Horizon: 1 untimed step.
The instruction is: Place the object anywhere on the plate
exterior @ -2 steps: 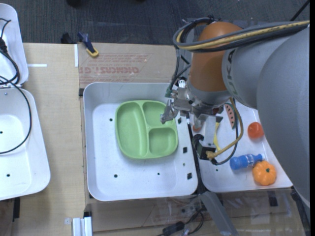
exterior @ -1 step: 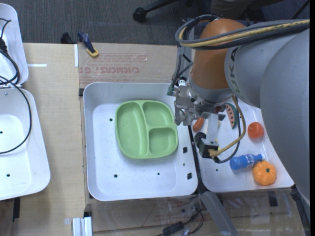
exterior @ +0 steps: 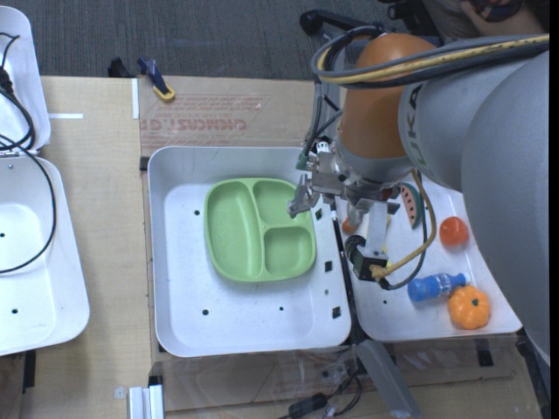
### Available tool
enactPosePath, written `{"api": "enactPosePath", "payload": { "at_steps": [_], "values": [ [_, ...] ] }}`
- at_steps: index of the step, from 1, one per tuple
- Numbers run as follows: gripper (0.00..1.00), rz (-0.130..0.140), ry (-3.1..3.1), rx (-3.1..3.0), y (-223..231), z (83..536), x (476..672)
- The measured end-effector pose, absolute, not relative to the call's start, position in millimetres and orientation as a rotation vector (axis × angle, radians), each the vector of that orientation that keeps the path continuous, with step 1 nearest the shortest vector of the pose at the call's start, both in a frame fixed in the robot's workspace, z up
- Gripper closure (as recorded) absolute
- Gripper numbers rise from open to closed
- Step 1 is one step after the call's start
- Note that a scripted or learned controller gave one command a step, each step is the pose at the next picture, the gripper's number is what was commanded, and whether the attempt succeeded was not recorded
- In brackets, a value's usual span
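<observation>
A light green plate (exterior: 258, 230) with three compartments lies in the middle bin (exterior: 179, 260), nothing on it. My gripper (exterior: 336, 203) hangs under the orange wrist band, over the divider between the two bins, just off the plate's right rim. A small orange thing (exterior: 348, 225) peeks out right beneath it; what it is cannot be made out. In the right bin (exterior: 489, 326) lie a watermelon slice (exterior: 410, 204), an orange-red ball (exterior: 452, 231), a blue bottle (exterior: 435, 286) and a small orange pumpkin (exterior: 469, 308).
The arm's grey body covers much of the right bin. Cables loop down from the wrist to about (exterior: 376, 269). Another white tray (exterior: 35, 260) with a black cable sits at the far left. A blue and yellow clamp (exterior: 155, 80) lies on the bench behind.
</observation>
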<state>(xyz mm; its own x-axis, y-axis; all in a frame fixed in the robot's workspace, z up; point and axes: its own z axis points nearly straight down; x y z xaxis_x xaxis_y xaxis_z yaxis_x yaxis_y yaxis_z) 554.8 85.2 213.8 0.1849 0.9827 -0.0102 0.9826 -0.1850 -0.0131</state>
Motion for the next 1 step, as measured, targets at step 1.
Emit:
{"api": "enactPosePath", "payload": {
  "at_steps": [1],
  "values": [
    [0.00, 0.010, -1.592, -2.706, 85.9, 190.0, 532.2]
  ]
}}
